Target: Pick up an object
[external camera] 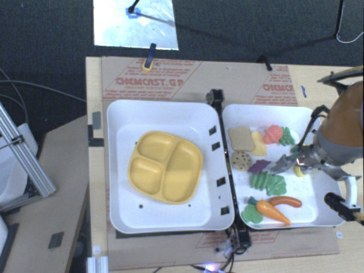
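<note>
On your bench, two shallow white bins sit side by side, touching along a black hinged divider.

Left bin (116, 152): you have one item, a yellow sectioned plate (165, 166) with three compartments, lying flat near the middle.

Right bin (307, 114): you have a cluster of toy foods.
- Tan bread slice (240, 137), upper left.
- Chocolate-chip cookie (241, 160), just below the bread.
- Pale yellow piece (259, 144), beside the bread.
- Pink-red piece with green leaves (277, 134), toward the upper middle.
- Purple piece (259, 166), mid bin.
- Green leafy pieces (268, 182), just below the purple one.
- Red sausage (285, 201), lower middle.
- Orange carrot (272, 211) with a green top, just beside the sausage.
- Small yellow piece (300, 172), beside the claw.

Claw: your gripper (282, 165) reaches in from the right, low over the right bin, its tip between the purple piece and the small yellow piece. You cannot tell whether it is open or closed, and nothing can be seen held in it. The grey arm with its orange band (344, 115) fills the right edge.

Surface and room: both bins rest on a brown cardboard sheet (187, 78) printed with red lettering, laid on a pale wooden bench. A blue and yellow clip (149, 57) sits at the sheet's far edge. Beyond lies dark carpet (45, 33) bearing a shiny square sheet (135, 15). An aluminium frame (23, 152) stands at the left.
</note>
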{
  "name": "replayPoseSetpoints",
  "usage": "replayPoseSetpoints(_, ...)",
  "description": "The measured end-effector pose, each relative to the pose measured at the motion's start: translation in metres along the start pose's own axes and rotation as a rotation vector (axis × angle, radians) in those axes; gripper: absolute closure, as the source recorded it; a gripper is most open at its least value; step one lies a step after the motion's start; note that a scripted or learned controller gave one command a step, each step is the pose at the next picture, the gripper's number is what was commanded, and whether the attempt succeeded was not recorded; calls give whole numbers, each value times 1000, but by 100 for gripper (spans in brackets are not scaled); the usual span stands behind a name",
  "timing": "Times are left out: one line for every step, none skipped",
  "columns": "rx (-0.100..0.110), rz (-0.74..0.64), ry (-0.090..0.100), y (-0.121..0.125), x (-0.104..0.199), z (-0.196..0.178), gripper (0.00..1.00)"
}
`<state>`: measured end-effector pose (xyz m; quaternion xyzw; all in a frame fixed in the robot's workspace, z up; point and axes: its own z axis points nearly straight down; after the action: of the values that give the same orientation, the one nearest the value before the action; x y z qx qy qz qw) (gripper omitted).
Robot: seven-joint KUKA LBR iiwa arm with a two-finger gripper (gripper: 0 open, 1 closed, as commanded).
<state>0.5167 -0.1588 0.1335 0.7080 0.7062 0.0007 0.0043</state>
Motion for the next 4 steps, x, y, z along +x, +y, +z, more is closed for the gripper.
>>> replayPoseSetpoints(7, -13, 9, 31, 78, 52, 0)
replayPoseSetpoints(4, -7, 5, 31, 73, 39, 100)
replayPoseSetpoints(0, -15, 10, -13, 156, -57, 100)
replayPoseSetpoints(-1, -14, 9, -29, 201, -127, 100)
